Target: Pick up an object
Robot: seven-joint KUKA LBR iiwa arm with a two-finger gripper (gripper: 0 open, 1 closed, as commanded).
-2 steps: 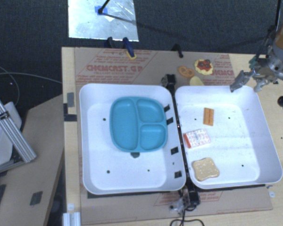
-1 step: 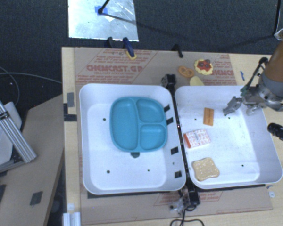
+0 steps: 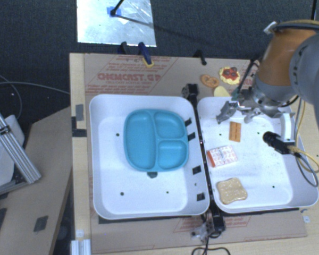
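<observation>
even, cool overhead light; glare on the foil sheet (image 3: pixel 116 14) far from the gripper (image 3: pixel 236 112); slightly soft focus.

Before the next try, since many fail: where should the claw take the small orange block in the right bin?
Probably across its narrow width, coming straight down. The orange block lies flat, long axis running up and down the view, with bare bin floor on both long sides. The claw hovers near its far end. The patterned packet lies apart, nearer the camera.

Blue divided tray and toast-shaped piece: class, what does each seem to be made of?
Blue divided tray: probably moulded plastic, with an even colour, soft sheen and rounded compartments. Tan toast-shaped piece: likely a plastic or foam toy, matt with a speckled top; the look leaves it open.
</observation>
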